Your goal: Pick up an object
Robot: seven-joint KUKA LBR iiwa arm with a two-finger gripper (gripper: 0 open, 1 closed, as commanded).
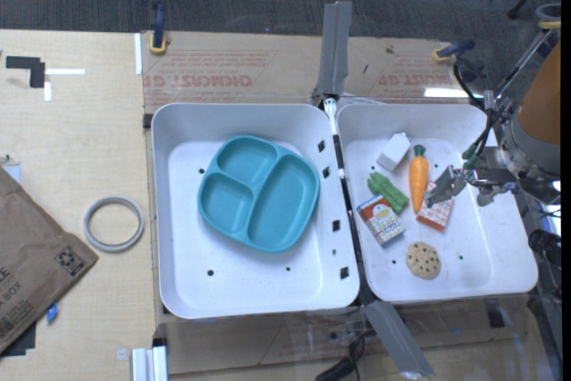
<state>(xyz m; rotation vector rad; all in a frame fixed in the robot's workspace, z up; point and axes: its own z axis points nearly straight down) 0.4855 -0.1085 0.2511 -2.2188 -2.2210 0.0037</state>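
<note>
In the right bin [508, 277] lie an orange carrot [417, 177], a white block [393, 151], a green toy [387, 191], a small red and white carton [382, 220], a round cookie [423, 260] and a red carton [436, 212]. My gripper [451, 184] reaches in from the right and hangs just above the red carton's upper end, right of the carrot. It is open, and nothing sits between its fingers.
The left bin [178, 219] holds a teal divided plate [259, 192]. A grey divider [335, 58] runs between the bins. A tape ring [113, 222] and a brown cardboard box [31, 268] lie on the bench at the left.
</note>
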